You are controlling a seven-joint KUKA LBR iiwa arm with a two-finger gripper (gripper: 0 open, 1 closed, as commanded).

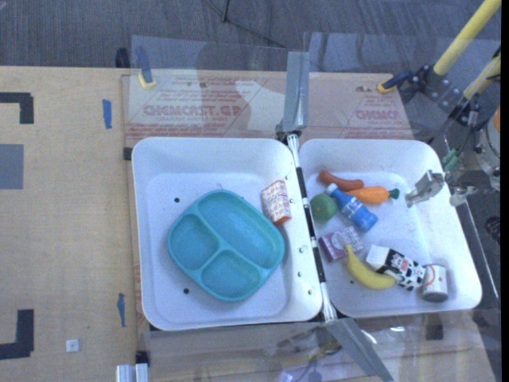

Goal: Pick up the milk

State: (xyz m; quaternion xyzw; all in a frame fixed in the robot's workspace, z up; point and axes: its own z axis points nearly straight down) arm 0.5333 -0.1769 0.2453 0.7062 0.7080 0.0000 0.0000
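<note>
lying beside banana (366, 272): milk (400, 266)

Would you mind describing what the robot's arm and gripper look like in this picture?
At the right edge, above the right bin, the gripper shows as a small piece of bare grey metal with angular, bracket-like fingers. Behind it is darker grey hardware with a thin greenish cable. The picture is too small for any markings to be read.

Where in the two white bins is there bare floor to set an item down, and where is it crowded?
Left white bin: bare floor along the far wall, above the turquoise divided plate and small red-and-white carton. Right white bin: bare strip on its right side, between the metal gripper and small tin can. Crowded: its left half, around the yellow banana and cow-patterned milk carton.
</note>
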